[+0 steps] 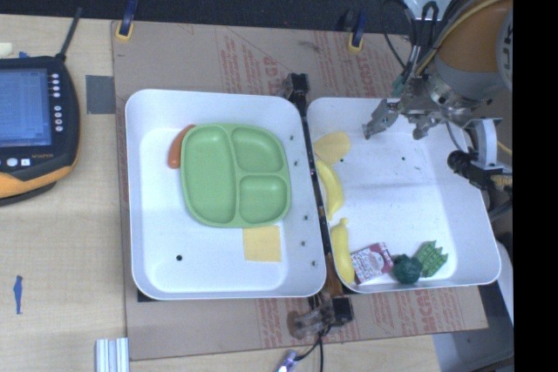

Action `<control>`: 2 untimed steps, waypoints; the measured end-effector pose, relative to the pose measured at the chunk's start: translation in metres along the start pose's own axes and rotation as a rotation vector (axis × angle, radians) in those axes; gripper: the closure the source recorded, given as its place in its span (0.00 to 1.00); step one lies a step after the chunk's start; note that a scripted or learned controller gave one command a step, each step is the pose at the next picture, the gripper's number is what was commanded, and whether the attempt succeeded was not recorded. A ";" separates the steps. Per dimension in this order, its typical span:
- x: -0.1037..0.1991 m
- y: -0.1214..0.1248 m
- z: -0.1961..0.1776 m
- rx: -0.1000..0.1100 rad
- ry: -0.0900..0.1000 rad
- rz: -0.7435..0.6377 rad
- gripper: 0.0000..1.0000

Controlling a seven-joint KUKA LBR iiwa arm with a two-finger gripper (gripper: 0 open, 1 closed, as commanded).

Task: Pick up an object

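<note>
My gripper (pixel 399 125) hangs over the far part of the right bin (pixel 410 179), its two fingers spread open with nothing between them. Along that bin's left wall lie a pale yellow piece (pixel 332 145), a yellow banana (pixel 330 186) and another yellow piece (pixel 342 251). Near the front edge sit a red and white packet (pixel 370 262), a dark green toy (pixel 405 270) and a lighter green leafy piece (pixel 431 257). The left bin (pixel 157 231) holds a green divided plate (pixel 235 174), an orange item (pixel 177 146) tucked under the plate's left rim, and a yellow square (pixel 262 244).
A teach pendant (pixel 30 122) rests on the bench at the far left. Clamps (pixel 297 85) join the bins at the back and front. Cables hang beside the arm at the right. The middle of the right bin is bare white floor.
</note>
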State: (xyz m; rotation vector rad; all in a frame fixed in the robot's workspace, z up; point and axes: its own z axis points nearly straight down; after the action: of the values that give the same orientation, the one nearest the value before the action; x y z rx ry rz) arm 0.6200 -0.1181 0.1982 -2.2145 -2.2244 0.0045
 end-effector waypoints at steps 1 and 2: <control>0.023 -0.023 0.055 0.002 -0.001 -0.001 0.00; 0.018 -0.126 0.108 0.002 0.000 0.000 0.00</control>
State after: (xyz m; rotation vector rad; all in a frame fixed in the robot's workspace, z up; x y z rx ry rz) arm 0.4932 -0.1006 0.0910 -2.2127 -2.2237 0.0062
